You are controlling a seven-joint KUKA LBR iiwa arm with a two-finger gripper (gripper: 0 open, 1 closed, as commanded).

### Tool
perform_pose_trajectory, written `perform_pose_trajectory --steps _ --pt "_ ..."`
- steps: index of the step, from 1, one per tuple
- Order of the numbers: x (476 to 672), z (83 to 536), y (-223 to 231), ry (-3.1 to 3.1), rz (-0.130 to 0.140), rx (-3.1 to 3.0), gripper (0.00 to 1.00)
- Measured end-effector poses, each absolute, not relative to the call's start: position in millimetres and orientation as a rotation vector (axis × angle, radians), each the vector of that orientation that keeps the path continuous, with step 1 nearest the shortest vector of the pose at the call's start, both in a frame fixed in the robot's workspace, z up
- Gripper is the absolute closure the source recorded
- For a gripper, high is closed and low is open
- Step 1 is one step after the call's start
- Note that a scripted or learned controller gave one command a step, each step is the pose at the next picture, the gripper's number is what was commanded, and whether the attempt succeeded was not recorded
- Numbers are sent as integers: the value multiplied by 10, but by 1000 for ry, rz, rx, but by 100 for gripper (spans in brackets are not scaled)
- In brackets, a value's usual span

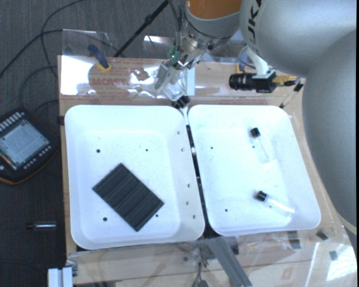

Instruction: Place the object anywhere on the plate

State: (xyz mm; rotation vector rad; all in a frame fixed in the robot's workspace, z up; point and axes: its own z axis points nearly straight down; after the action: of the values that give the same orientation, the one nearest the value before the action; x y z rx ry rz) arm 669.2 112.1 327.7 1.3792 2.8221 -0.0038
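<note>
Arm enters from the right, orange band high over the bench's far edge, gripper [178, 85] angled down just above the seam between the bins. Black ribbed plate [128, 196] lies in left bin [84, 130]. Two clear black-capped vials [258, 141] [274, 203] lie in right bin [227, 178], untouched.

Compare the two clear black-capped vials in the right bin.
The upper clear vial with a black cap lies near the right white bin's back, nearly along the bin's depth, cap at its far end. The lower clear vial with a black cap lies near the front, more crosswise, cap pointing left. Both lie flat, apart.
</note>
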Motion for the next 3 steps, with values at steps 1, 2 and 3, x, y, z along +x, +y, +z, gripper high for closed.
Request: perform_pose_trajectory --steps 1,2,3 --pt "6558 4338 1553 3037 1 793 100" --pt "6528 4335 1922 3137 2 102 100" --pt "6542 4426 1929 3135 5 103 100"
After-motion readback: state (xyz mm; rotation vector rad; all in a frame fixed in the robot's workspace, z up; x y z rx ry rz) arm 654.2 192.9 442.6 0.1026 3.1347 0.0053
